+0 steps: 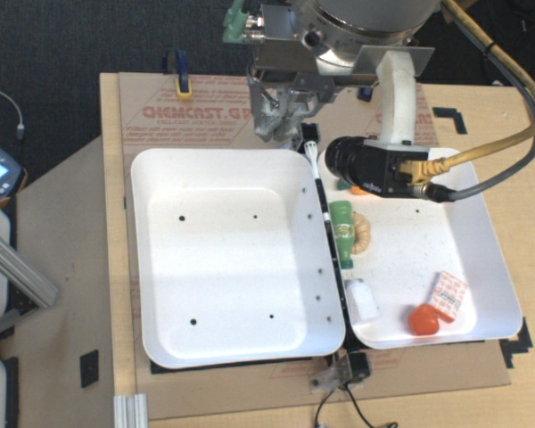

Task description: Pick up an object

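Observation:
My gripper [281, 119] hangs over the far edge of the bench, just behind the back rim where the two bins meet, with nothing visibly held in it. A slim black-and-white brush-like item [312, 154] lies along the divider right below it. In the right bin [464, 230] lie a green bottle [341, 230], a tan piece [364, 234], a small white block [364, 300], a red ball [423, 320] and a pink-and-white packet [449, 294]. A small orange item [362, 188] is partly hidden under the arm's black cylinder [374, 166].
The left bin [218, 266] lies beside the right one on a brown board [187, 105]. A blue-and-yellow clamp [182, 71] stands at the board's far left edge. A tan hose [490, 145] arcs over the right bin's far corner.

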`<state>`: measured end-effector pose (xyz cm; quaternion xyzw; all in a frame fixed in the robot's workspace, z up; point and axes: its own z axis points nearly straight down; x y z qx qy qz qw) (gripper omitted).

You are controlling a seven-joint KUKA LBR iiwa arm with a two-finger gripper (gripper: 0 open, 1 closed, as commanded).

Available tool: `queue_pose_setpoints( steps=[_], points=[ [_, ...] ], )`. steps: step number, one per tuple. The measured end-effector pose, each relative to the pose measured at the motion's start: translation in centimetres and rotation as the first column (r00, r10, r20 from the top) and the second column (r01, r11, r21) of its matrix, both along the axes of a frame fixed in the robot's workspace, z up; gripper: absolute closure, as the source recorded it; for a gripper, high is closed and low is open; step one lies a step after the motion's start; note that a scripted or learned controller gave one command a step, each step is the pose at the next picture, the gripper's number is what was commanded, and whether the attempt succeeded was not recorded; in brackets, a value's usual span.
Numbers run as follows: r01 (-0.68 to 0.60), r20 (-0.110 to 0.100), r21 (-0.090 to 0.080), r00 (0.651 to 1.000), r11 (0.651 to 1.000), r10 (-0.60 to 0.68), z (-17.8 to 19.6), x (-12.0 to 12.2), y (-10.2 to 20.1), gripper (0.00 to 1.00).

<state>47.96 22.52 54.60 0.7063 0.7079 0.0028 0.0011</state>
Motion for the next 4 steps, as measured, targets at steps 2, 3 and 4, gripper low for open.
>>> queue_pose_setpoints(
  steps=[2,3,4],
  points=[
    [0.003,-0.006,-0.003,1.000,1.000,-0.003,-7.3,0.0,-0.1,0.00],
    [0.003,-0.004,-0.001,1.000,1.000,-0.003,-6.2,0.0,0.0,1.00],
    [0.003,-0.005,-0.002,1.000,1.000,-0.003,-6.3,0.0,0.0,0.00]
  ],
)
